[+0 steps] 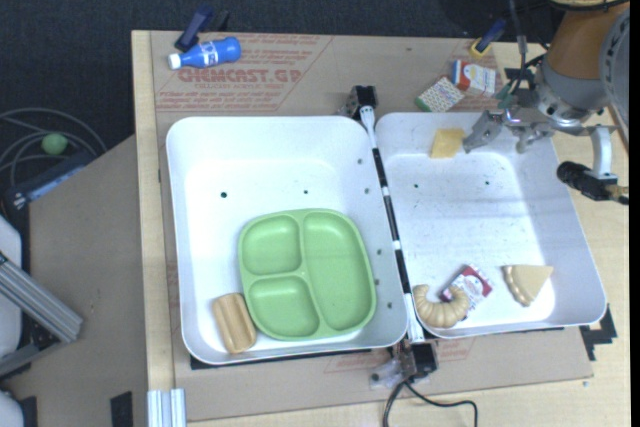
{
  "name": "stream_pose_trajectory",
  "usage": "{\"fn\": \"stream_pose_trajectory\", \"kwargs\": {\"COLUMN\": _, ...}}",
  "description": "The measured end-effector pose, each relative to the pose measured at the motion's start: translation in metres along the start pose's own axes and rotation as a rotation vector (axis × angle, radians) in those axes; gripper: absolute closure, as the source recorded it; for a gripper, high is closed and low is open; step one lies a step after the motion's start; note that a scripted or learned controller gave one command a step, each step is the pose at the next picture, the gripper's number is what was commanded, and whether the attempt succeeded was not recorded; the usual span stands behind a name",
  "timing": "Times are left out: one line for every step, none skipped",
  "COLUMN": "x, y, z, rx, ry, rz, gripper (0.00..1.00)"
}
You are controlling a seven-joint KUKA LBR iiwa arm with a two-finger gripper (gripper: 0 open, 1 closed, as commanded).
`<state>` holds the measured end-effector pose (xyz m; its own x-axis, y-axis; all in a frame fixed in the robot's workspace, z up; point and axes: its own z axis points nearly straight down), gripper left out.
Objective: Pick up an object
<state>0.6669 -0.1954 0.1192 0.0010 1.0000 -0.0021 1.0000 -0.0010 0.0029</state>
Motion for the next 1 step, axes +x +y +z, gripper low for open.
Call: {"fn": "stream_pose_trajectory", "kwargs": {"x": 0.0255, "y": -0.0354, "z": 0.0049, "rx": 0.004, "ry": 0.003, "rz": -0.001, "gripper": 0.00}}
